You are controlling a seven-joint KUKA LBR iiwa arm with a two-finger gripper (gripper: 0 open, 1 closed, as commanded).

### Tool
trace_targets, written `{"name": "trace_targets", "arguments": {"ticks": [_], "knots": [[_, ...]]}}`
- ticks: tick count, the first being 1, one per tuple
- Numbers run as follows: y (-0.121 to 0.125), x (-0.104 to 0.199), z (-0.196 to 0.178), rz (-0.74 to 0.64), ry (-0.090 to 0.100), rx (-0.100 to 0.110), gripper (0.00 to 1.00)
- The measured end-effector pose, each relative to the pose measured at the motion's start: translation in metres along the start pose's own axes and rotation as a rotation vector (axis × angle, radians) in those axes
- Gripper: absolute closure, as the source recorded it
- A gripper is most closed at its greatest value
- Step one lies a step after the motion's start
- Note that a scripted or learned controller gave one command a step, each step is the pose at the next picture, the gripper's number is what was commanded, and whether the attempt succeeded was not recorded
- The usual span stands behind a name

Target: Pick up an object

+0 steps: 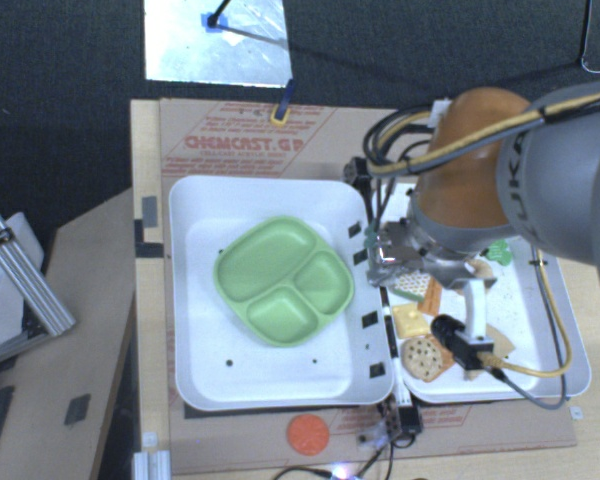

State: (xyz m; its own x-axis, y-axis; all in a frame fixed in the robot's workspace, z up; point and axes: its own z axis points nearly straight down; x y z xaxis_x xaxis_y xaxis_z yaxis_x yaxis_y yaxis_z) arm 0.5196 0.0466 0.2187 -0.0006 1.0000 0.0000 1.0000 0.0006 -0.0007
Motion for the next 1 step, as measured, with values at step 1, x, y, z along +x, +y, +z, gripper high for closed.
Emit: {"name": "trace_targets", "arguments": {"ticks": [1], "knots": [[0.0115, 0.0051, 0.0032, -0.004, 0.001, -0.003, 1.0]]}}
